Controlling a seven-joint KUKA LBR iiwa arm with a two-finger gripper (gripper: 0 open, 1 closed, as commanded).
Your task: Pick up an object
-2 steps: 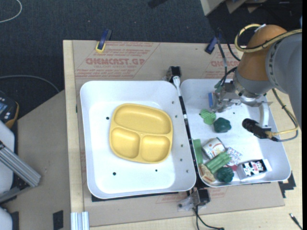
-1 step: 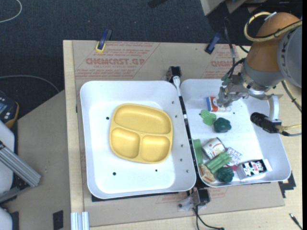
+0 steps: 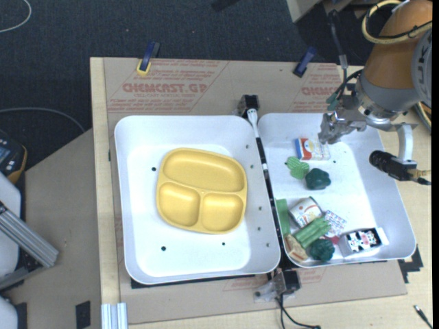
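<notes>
This is a robotics lab. A plywood bench (image 3: 206,81) printed with a supplier name stands on dark carpet (image 3: 103,19), with clamps (image 3: 146,58) at 12 o'clock, loose cables (image 3: 291,314) at 6 o'clock and aluminium framing (image 3: 27,242) at 8 o'clock.

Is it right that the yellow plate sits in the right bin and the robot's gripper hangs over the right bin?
Not quite. The camera view shows the yellow plate in the left bin, not the right one. The gripper does hang over the right bin.
</notes>
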